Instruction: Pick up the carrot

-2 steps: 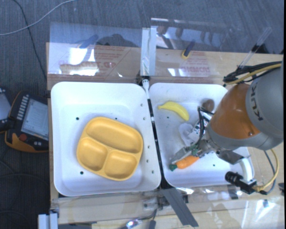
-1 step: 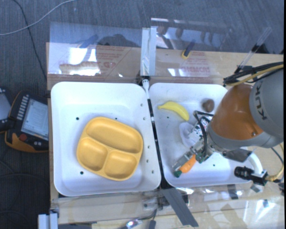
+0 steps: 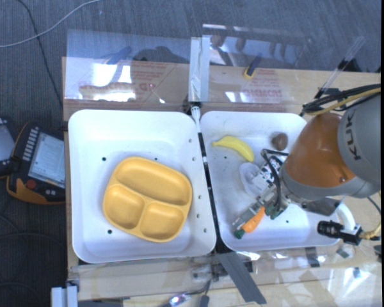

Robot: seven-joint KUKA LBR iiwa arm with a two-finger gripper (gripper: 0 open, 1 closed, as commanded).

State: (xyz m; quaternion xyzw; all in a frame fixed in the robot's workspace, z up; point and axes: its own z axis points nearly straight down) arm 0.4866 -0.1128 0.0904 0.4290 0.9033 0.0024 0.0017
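- Where the right bin (image 3: 225, 232) nears its front wall, the carrot (image 3: 251, 222) lies slanted, green end toward the corner; the gripper (image 3: 266, 204) sits at its orange upper end, touching or nearly so
- whether it is open or clamped, I cannot tell
- a banana (image 3: 235, 147) lies behind

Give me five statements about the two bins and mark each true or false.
1. The yellow divided plate lies in the left bin. True.
2. The banana lies on the plate. False: it lies in the right bin, near its upper left.
3. The carrot lies near the right bin's front edge, just below the tool. True.
4. The small brown object sits in the left bin. False: it sits in the right bin, right of the banana.
5. The arm reaches over the left bin. False: it hangs over the right bin.
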